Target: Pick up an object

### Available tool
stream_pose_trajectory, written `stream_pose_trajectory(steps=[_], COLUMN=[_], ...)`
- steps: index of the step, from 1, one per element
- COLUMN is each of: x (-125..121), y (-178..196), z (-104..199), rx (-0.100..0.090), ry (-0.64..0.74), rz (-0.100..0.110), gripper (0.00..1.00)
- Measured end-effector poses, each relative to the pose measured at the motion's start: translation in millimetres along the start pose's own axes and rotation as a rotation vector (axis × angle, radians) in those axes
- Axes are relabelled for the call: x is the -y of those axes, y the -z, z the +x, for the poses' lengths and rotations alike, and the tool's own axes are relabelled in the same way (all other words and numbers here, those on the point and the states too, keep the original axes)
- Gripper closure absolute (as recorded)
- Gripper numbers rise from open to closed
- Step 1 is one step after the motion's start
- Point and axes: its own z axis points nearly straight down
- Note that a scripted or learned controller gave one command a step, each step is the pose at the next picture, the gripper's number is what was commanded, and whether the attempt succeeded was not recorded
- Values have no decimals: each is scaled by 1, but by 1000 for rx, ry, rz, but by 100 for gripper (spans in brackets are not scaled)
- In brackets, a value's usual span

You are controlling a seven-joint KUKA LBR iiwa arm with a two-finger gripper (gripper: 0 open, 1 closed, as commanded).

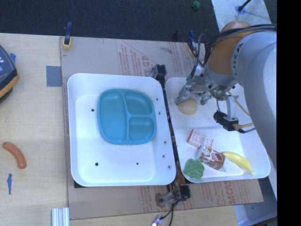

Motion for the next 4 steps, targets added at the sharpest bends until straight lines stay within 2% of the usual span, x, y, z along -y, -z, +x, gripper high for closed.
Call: stream_pose_trajectory(steps=[3,4], x=[0,0], y=[0,0], z=[-6,1], rx=[0,-1], ry=[-4,-2], rz=[-1,2], gripper=[0,0])
